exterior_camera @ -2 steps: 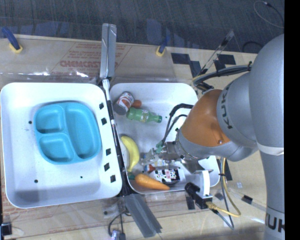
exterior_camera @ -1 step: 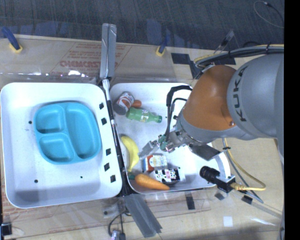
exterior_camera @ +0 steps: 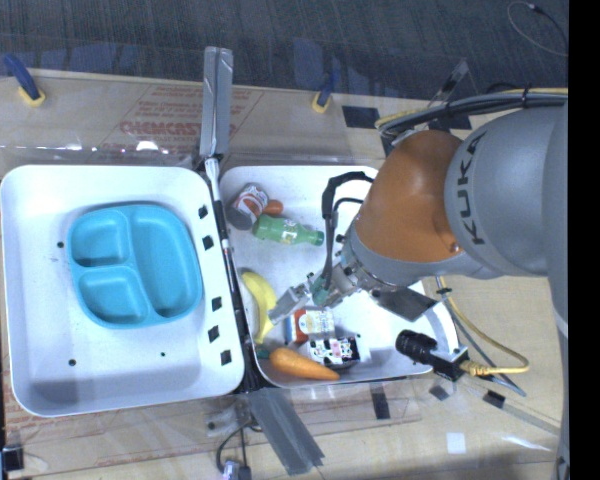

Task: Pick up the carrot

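Two white bins sit side by side on my table [exterior_camera: 70, 98]. Nearest the bottom edge of the frame, in the right bin [exterior_camera: 310, 180], I see the carrot [exterior_camera: 302, 366] lying on its side against the lower wall, thick end left, tip right. Touching its upper side is a small dark printed packet [exterior_camera: 336, 349], and just above that a red-and-white packet [exterior_camera: 311, 324]. A banana [exterior_camera: 261, 303] curves along the bin's left wall, its lower end near the carrot's thick end. My jaws [exterior_camera: 323, 290] hang over the middle of this bin, just above the red-and-white packet and apart from the carrot; I cannot tell from here whether they are apart or together. Further up lies a green bottle [exterior_camera: 286, 231], and above it a small can [exterior_camera: 250, 206] beside something red. The arm's orange band [exterior_camera: 405, 200] covers the bin's right part. In the left bin [exterior_camera: 40, 268] rests a blue divided tray [exterior_camera: 135, 263], at centre-left of the frame.
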`<state>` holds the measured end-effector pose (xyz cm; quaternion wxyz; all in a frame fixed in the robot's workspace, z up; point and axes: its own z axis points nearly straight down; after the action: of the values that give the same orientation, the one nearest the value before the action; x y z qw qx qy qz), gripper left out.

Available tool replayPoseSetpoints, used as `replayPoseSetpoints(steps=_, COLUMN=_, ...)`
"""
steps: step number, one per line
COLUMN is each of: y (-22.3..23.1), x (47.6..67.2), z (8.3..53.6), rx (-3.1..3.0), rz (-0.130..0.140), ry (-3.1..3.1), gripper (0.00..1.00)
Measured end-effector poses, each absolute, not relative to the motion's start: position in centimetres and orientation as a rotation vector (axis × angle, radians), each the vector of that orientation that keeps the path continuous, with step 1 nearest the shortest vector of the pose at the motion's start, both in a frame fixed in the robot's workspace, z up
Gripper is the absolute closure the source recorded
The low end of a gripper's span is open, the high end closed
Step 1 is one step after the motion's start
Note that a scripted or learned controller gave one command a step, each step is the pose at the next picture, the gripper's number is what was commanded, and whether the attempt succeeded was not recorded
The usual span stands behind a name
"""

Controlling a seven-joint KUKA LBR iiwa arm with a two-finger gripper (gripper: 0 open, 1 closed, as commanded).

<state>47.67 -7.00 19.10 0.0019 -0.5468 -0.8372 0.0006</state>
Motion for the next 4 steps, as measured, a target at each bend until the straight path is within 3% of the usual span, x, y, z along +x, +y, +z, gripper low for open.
replayPoseSetpoints(steps=1, y=-6.8, x=47.7, z=19.1, rx=-1.598, rz=0.002, ry=-2.699, gripper=0.0)
replayPoseSetpoints(steps=2, y=-11.9, x=49.8, z=9.1, rx=-1.449, rz=0.001, ry=-2.784, gripper=0.0)
replayPoseSetpoints(steps=3, y=-9.7, x=54.7, z=9.2, rx=-1.353, rz=0.0, ry=-2.833, gripper=0.0)
replayPoseSetpoints(steps=4, y=-9.8, x=50.6, z=9.1, rx=-1.409, rz=0.001, ry=-2.803, gripper=0.0)
